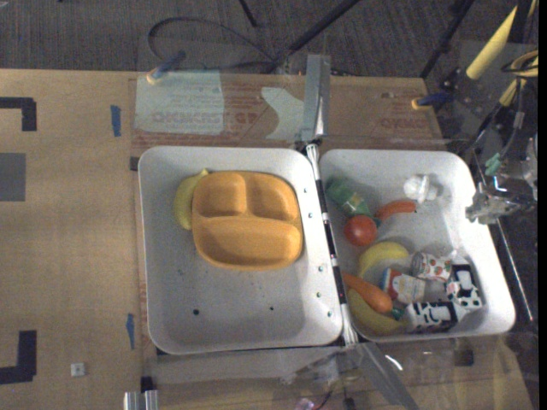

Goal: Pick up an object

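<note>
At the right edge we are seeing the end effector (494,196), a pale metallic cluster hanging just outside the right bin's (487,254) far right rim; it is too blurred for us to tell how it is set, and we are seeing nothing in it. Cables are trailing above it.

Moving inward, the right bin, a shallow white plastic tray with rounded corners, is holding the clutter. Nearest the end effector a small white, lumpy object (424,187) is lying by the back wall. Beside it an orange carrot (397,209), smooth and tapered, is pointing toward a round red tomato (361,230). A green can (346,196) is lying tilted near the divider. Toward the front, a curved yellow banana (382,255) is arching over a second carrot (369,290), and another yellow piece (369,315) is curling under that. A small red-spotted carton (432,266), a printed box (408,287) and a black-and-white cow-patterned carton (443,312) are crowding the front right corner, touching one another.

Across the metal divider (325,229), the left bin (162,297) is carrying an orange plastic plate (247,219), glossy, rounded, moulded into three compartments. A yellow banana (184,202) is peeking from under its left edge.

Both bins are sitting on a brown cardboard-covered surface (68,254) marked with black and blue tape.
</note>
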Motion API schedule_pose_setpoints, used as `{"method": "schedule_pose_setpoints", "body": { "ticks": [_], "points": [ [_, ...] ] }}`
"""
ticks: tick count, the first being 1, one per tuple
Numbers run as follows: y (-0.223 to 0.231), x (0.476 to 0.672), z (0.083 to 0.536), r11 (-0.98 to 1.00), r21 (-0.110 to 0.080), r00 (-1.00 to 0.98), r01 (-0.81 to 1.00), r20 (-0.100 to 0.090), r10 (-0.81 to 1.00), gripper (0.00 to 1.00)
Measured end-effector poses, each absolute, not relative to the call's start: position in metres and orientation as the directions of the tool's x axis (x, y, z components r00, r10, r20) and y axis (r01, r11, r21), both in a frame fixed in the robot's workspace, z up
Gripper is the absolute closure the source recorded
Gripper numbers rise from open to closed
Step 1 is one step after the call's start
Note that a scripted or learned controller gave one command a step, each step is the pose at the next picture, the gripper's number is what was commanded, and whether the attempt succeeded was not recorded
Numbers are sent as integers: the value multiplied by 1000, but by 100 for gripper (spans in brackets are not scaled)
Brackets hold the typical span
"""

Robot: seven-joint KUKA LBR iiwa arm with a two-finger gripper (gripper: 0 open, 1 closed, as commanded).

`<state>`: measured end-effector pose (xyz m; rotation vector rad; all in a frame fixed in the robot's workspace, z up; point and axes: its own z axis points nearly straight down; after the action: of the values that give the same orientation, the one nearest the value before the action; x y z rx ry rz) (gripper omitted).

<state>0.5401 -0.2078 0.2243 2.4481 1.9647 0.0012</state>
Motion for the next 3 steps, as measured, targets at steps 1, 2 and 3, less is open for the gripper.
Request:
{"method": "schedule_pose_setpoints", "body": {
  "ticks": [1,2,3],
  "points": [
    [-218,583,230,-469,3,469,883,-2,883,100],
    [-215,623,242,-657,2,657,754,-1,754,100],
    [-217,637,245,-846,2,846,533,-1,533,100]
  ]
}}
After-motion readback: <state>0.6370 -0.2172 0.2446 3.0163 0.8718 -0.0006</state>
